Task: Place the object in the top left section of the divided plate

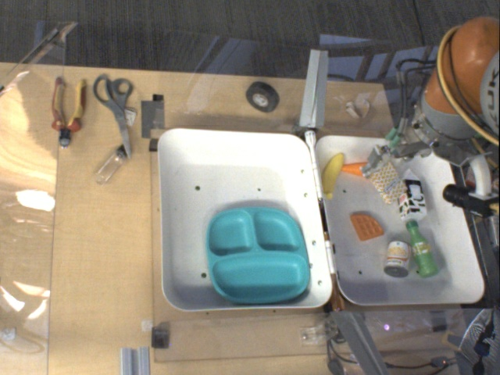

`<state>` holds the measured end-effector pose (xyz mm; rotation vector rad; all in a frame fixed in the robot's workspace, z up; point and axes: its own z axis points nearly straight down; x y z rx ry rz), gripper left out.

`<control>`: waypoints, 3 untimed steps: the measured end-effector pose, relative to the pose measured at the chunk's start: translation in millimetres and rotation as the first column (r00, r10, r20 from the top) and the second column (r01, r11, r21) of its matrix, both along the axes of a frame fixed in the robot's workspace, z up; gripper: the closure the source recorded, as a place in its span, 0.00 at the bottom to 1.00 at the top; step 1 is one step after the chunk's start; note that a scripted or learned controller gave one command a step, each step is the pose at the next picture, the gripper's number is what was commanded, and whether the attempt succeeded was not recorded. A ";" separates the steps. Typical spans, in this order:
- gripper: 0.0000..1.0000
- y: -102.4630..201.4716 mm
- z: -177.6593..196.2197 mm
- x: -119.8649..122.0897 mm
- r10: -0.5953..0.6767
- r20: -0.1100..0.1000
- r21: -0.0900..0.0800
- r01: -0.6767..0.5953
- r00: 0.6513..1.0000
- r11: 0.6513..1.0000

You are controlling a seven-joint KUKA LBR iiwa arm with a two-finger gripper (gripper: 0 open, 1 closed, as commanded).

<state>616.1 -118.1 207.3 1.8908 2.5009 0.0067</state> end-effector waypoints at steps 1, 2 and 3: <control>1.00 70.8 34.4 -17.9 0.238 0.001 -0.001 -0.238 0.971 0.971; 1.00 148.0 7.5 -48.8 0.437 0.000 -0.001 -0.437 0.899 0.899; 1.00 195.1 21.3 -44.3 0.469 -0.001 -0.001 -0.469 0.883 0.883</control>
